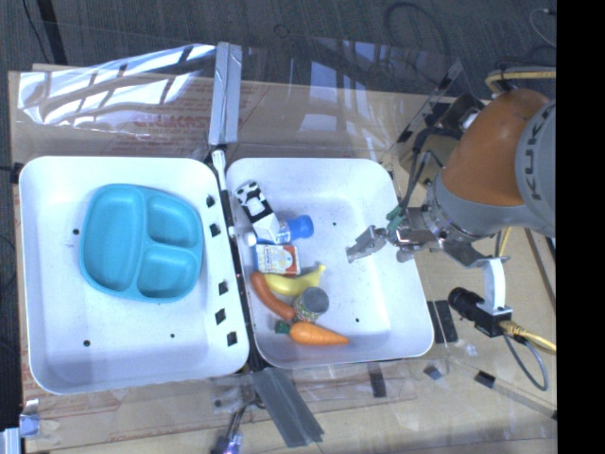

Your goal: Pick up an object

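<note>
My gripper (365, 245) hangs over the right part of the right bin (378, 183), with nothing visibly in it. To its left lies a cluster of objects along the bin's left side. A black-and-white cow-patterned carton (255, 202) is farthest back, with a white bottle with a blue cap (295, 227) beside it. A small red and white juice box (277, 256) sits above a yellow banana (291, 283). Nearer the front are an orange-red sausage shape (268, 296), a grey round item (312, 301) and an orange carrot (317, 334).
The left bin (57, 329) holds a blue divided plate (142, 241). The arm's orange band (492, 154) and grey wrist stand over the right bin's right rim. A metal divider strip (224, 93) runs between the bins at the back.
</note>
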`<state>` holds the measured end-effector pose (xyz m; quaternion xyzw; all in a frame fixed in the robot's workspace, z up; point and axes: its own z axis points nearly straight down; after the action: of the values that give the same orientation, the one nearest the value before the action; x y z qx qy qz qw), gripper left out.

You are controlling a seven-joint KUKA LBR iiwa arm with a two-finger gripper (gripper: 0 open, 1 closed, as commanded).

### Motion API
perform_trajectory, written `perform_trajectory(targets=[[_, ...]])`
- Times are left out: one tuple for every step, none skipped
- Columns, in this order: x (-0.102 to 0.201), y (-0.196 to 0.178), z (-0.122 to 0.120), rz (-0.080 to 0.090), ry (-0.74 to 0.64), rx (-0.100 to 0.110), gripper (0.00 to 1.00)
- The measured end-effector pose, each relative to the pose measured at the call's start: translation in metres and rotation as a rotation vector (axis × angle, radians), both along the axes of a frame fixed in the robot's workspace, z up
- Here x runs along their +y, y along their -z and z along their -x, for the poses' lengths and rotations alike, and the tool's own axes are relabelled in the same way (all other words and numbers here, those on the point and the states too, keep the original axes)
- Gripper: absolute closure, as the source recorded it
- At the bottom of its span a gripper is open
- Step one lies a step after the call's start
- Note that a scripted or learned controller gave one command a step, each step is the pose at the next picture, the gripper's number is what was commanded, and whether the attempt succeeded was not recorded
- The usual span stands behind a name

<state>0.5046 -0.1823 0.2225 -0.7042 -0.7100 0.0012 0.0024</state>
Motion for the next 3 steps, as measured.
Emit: perform_trajectory(targets=[[0.062,0.077,0.013,0.0,0.049,0.001,0.0],[0.091,0.131,0.028,0.0,-0.036,-0.003,0.0],[0.092,0.12,0.025,0.0,-0.043,-0.007,1.0]])
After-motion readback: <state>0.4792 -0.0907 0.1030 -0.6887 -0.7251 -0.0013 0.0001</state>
